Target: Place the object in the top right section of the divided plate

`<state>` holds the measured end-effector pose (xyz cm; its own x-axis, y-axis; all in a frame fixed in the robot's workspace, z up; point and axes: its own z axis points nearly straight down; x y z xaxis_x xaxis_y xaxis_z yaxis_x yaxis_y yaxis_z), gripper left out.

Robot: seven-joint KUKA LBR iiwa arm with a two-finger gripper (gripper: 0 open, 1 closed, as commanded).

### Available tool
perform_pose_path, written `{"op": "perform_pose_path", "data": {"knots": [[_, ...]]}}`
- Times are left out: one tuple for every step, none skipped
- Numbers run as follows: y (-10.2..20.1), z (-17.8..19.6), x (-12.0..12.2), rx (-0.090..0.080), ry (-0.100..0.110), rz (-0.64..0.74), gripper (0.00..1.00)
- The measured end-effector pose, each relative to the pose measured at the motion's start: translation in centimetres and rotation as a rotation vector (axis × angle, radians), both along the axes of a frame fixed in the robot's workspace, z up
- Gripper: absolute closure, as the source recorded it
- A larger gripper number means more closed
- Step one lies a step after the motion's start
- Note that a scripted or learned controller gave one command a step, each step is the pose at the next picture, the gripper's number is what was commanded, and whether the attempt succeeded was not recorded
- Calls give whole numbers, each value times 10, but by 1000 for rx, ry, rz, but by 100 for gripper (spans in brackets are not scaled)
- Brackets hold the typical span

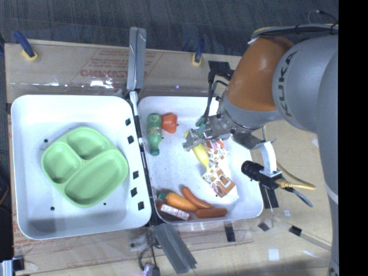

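A pale wooden table with red printing on its top carries two shallow white bins side by side; beyond its far edge lies dark grey carpet, and two blue clamps grip that edge.

The left bin is smooth, glossy plastic with rounded corners. In it lies one light green divided plate, matte, rounded, turned at a slant, with three sections: two small, one long.

The right bin holds a scatter of toy food. Near its far left stands out one green bottle lying on its side, with one red pepper-like piece just beside it. At the near wall lie two orange carrots, one brown sausage and one small red-labelled packet. In the middle, one yellow banana lies against one flat printed pouch with a busy colourful pattern.

The pincer hangs low over the banana's far end, metal and cluttered; whether it is spread or pressed together cannot be told. The grey arm with its glossy orange band comes in from the right.
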<state>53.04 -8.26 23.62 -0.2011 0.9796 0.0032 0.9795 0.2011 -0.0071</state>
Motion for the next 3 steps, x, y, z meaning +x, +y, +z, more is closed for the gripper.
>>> {"op": "perform_pose_path", "data": {"knots": [[117, -46, 53, -2, -4, 7, 100], [116, -46, 53, -2, -4, 7, 0], [141, -82, 54, -12, -23, 65, 0]]}}
